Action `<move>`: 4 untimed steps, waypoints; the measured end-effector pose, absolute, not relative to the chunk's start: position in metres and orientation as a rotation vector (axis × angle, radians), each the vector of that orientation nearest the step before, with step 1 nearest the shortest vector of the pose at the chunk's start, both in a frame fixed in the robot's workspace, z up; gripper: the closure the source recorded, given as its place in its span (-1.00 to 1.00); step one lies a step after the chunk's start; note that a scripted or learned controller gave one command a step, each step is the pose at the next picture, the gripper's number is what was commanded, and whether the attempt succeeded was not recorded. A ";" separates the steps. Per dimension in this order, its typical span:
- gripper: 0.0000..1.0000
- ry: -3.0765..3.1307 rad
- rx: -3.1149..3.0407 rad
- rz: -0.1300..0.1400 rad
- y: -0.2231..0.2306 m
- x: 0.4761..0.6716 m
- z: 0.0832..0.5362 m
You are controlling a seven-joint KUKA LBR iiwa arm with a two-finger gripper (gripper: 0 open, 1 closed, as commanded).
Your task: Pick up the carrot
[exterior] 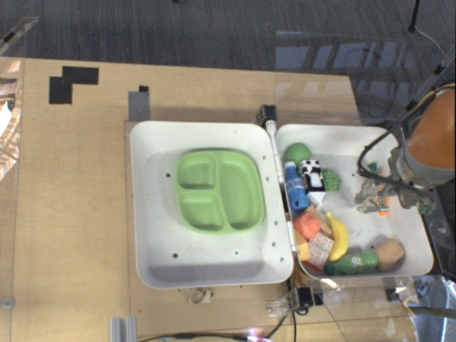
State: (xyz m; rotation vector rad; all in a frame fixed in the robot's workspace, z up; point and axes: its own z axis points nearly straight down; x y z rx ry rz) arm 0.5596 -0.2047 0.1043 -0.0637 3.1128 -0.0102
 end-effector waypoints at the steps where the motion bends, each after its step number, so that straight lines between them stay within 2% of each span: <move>1: -1.00 3.114 -0.064 -0.010 -0.205 0.559 0.104; 2: -1.00 3.107 -0.341 -0.005 -0.205 0.557 0.090; 3: -1.00 3.117 -0.174 -0.008 -0.205 0.536 0.091; 4: -1.00 3.126 0.014 -0.001 -0.203 0.612 0.089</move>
